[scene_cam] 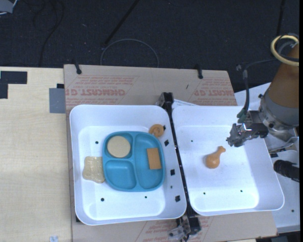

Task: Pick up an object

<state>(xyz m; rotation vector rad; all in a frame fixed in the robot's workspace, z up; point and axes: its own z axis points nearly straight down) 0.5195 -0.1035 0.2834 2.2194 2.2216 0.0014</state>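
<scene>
My two-finger claw (238, 135) hangs over the right part of the right-hand shallow white plastic bin (262, 198), low and dark against the floor; nothing sits between its tips, but whether they are spread or pressed together I cannot tell at this size. Just to its left, apart from it, lies the tan drumstick-shaped toy (214, 158) on the bin floor, thin end pointing up toward me, round end nearer the front. That is the closest thing for me to take.

Over the black divider, the left-hand white bin (76, 135) holds a blue plastic tray with three compartments (126, 178): a round beige disc (118, 146) in its far-left well, an orange rectangular block (153, 159) in the right one. A pale lumpy piece (93, 169) touches the tray's left edge; a small brown ring-like piece (156, 130) sits just beyond its far rim.

My worry: the drumstick is rounded and tilted across my line, so a descent off its middle would likely push it aside or let it roll out as I close.
</scene>
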